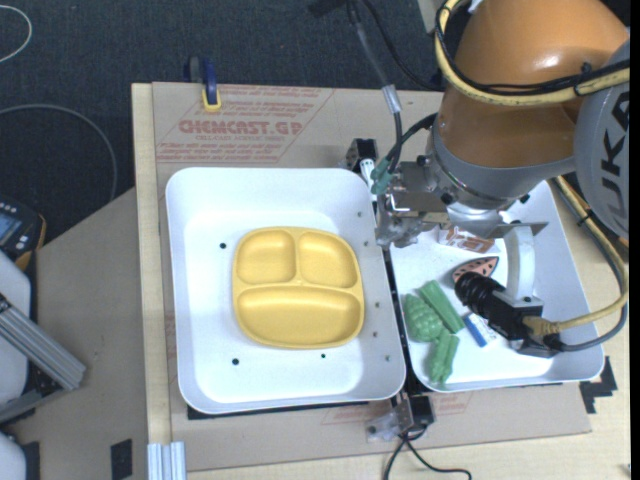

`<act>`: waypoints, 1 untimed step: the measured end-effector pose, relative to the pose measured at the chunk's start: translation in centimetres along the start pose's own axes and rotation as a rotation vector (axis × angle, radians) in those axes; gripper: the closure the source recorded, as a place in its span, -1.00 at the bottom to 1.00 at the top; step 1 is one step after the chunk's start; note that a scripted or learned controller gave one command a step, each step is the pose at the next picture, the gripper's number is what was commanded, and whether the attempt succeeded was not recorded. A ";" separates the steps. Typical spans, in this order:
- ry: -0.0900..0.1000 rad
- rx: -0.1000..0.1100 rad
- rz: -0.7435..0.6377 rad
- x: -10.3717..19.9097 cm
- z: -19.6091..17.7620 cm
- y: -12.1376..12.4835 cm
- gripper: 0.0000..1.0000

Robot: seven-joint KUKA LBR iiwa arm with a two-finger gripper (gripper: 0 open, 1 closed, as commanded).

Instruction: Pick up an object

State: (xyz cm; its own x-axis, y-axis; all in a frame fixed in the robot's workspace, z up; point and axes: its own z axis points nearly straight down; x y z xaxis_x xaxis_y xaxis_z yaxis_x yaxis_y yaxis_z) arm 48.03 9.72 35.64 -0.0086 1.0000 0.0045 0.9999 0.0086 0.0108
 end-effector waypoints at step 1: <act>-0.005 0.008 0.006 -0.4 -0.6 0.0 1.00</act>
State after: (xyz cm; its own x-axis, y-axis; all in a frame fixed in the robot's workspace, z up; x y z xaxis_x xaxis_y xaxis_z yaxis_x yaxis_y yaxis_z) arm 48.00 9.35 36.20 -0.0023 1.0000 -0.0005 1.0000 0.0023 0.0031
